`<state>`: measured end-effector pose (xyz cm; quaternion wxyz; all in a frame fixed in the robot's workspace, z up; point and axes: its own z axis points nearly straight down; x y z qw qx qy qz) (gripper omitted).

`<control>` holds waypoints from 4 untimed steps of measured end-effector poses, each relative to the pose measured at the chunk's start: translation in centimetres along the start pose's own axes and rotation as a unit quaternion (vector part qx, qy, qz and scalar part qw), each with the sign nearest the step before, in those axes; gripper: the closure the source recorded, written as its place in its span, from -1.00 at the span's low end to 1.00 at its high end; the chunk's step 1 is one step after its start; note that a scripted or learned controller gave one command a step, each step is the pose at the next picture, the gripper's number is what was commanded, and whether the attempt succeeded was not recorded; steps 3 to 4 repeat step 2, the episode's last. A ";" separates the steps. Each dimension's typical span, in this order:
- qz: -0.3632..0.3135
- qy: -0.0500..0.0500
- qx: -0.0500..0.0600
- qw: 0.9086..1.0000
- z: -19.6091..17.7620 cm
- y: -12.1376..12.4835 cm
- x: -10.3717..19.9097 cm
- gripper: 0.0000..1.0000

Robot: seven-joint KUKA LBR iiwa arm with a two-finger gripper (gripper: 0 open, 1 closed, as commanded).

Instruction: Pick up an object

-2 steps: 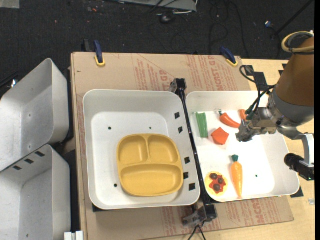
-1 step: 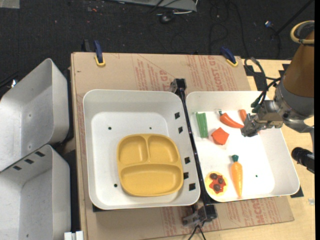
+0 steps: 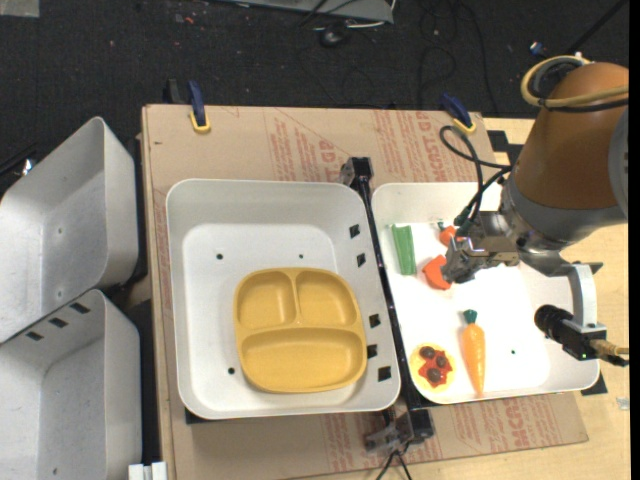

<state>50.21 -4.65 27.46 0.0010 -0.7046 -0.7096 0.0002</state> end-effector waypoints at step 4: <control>-0.001 0.000 -0.001 1.000 2.1 1.0 11.7 1.00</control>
